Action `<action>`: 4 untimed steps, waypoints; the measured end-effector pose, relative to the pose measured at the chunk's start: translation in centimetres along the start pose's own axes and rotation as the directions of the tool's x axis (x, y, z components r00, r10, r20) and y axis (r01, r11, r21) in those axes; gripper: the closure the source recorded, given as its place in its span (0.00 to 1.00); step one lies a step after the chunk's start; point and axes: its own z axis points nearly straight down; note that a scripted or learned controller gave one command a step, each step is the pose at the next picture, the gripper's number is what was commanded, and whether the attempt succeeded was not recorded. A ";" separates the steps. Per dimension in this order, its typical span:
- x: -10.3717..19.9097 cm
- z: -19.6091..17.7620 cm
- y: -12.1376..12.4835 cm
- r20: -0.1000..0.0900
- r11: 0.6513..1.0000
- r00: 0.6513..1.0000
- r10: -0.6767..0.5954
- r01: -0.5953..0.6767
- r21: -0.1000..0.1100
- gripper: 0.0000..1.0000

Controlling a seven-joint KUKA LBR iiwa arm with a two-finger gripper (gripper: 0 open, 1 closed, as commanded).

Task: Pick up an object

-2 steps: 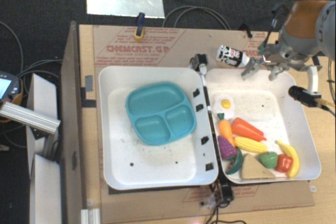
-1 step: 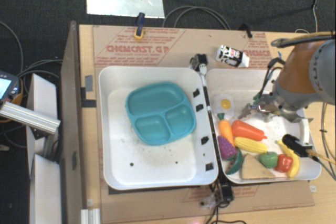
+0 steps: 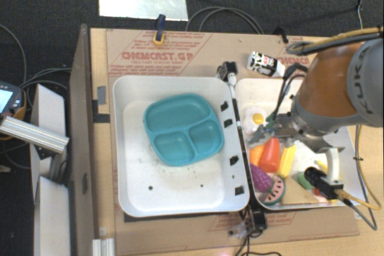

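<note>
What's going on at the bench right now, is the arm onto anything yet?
The arm is reaching in over the right bin, with its claw down among a pile of toy food: an orange piece, a yellow piece, a purple piece and a watermelon slice. Whether it has gripped anything can't be told from this angle. The left bin holds a teal divided tray, untouched.
</note>
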 end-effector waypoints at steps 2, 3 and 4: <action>-7.5 10.4 7.6 0.009 1.000 1.000 0.009 -0.009 -0.003 0.00; -7.3 10.6 2.3 0.005 1.000 1.000 0.015 -0.015 0.009 0.00; -10.2 10.4 0.2 0.007 1.000 1.000 0.014 -0.014 0.005 0.00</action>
